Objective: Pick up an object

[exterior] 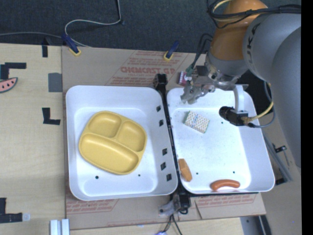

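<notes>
Camera view findings, placed relative to the right bin (254, 151), nearest items first:

- Sausage (225, 184) lies along the right bin's near wall, close to the rim.
- Small orange piece (185, 170) lies in the near-left corner of the right bin, just beside the divider between the bins.
- White speckled block (197, 122) rests flat on the floor of the right bin, toward its far-left part. Judged the likeliest pick target, being closest to the tool.
- Yellow divided plate (113, 142) sits in the left bin (78, 102), well apart from the right bin's contents.
- Gripper (194, 93) hangs over the far-left edge of the right bin, just beyond the block. Nothing is visible between its fingers; whether they are spread or closed cannot be told from this angle.
- Risks, as judgement: the block is low and flat, so a descent off-centre could push it away or close above it. The sausage and the orange piece lie close to walls, where one finger may strike the rim. The sausage, being round, may roll out of a pinch.
</notes>
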Controlling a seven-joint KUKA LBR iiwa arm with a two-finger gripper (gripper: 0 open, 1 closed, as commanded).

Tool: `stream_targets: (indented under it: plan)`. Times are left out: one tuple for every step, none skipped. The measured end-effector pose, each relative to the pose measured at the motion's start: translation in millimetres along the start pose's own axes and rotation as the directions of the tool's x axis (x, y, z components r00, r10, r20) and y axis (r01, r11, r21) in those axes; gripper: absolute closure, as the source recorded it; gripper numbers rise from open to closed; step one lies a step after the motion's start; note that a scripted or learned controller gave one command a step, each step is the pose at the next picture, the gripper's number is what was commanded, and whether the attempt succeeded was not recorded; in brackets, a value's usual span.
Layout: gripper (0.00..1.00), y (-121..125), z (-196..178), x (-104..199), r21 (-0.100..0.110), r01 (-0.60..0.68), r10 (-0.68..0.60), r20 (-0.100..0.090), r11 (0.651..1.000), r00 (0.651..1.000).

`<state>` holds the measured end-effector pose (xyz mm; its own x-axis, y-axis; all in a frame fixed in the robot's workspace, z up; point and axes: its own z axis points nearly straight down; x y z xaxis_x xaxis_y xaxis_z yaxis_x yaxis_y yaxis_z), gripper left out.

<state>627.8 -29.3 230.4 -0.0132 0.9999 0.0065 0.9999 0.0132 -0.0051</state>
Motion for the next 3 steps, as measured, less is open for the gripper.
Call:
stream_targets:
  plan:
    - [0.00,-0.1,0.1,-0.1,0.000,0.000,0.000,0.000,1.000,1.000]
    - [1.00,0.2,-9.2,1.3,0.001,0.002,-0.002,-0.001,1.000,1.000]
    - [0.00,0.2,-9.1,1.1,0.001,0.002,-0.002,-0.001,1.000,1.000]
